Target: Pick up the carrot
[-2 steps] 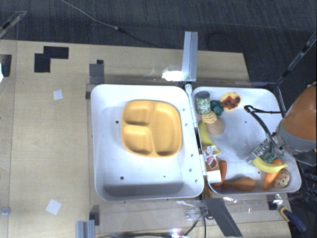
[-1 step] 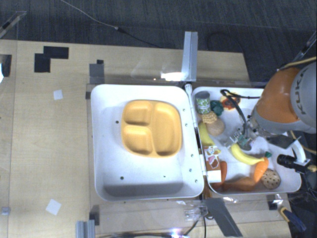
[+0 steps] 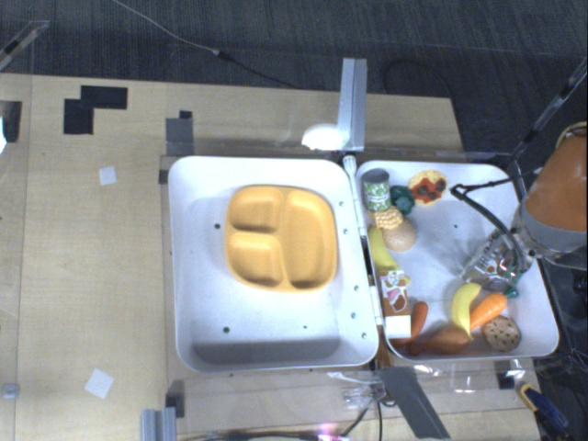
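The small orange plastic carrot [image 3: 488,309] lies in the right-hand shallow white bin [image 3: 542,343], toward its near right corner. Its long axis runs on a diagonal: one end sits low and to the left, touching the yellow plastic banana [image 3: 465,305], the other rises to the upper right, where a trace of green shows just beside the claw [image 3: 496,265]. Which end is the tip cannot be settled with certainty.

Count in the right bin: one carrot; one yellow banana beside it; one round brown speckled cookie [image 3: 502,335] just below the carrot; one brown oblong piece [image 3: 445,340] along the near wall; one reddish sausage-shaped piece [image 3: 419,318]; one small white printed carton [image 3: 396,294]; one long yellow piece [image 3: 380,247] against the left wall; one beige rounded piece [image 3: 400,237]; one green-labelled can [image 3: 377,192]; one dark green piece [image 3: 401,199]; one small round dish of red and yellow [image 3: 428,186].

Count in the left-hand white bin [image 3: 202,246]: one yellow compartment tray [image 3: 280,237], lying near the centre.

The grey arm with orange band [image 3: 558,196] enters from the right over the worktop [image 3: 83,274]. The claw hangs over the right bin just above the carrot's upper end. Its opening cannot be told, nor whether it touches the carrot. Nothing is seen gripped.
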Controlling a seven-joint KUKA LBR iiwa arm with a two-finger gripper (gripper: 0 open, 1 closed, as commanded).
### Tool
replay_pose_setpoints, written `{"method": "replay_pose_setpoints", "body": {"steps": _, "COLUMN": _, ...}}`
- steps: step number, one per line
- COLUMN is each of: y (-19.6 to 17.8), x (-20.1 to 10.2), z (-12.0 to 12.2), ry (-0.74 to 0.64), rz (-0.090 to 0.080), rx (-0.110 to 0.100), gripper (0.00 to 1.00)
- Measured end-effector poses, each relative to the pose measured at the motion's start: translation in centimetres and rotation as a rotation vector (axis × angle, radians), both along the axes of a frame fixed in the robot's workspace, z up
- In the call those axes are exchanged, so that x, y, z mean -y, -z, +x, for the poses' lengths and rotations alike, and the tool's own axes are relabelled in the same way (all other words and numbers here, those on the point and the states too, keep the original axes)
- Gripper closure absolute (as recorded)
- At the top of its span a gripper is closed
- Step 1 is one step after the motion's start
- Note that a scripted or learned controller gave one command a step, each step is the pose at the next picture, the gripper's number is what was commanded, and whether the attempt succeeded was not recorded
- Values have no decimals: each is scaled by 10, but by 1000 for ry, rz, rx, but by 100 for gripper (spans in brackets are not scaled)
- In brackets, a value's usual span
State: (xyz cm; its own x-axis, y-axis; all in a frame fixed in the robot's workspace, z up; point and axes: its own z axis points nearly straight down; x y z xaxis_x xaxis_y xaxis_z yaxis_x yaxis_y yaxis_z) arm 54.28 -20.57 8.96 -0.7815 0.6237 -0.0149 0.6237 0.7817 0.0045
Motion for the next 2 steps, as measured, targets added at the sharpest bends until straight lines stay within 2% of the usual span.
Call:
{"method": "replay_pose_setpoints", "body": {"steps": 1, "y": -45, "x": 0, "z": -18, "ry": 188, "rz": 4, "rx": -4, "gripper": 100}}
{"method": "replay_pose_setpoints", "body": {"steps": 2, "y": -77, "x": -7, "z": -7, "ry": 325, "rz": 7, "rx": -5, "gripper": 100}}
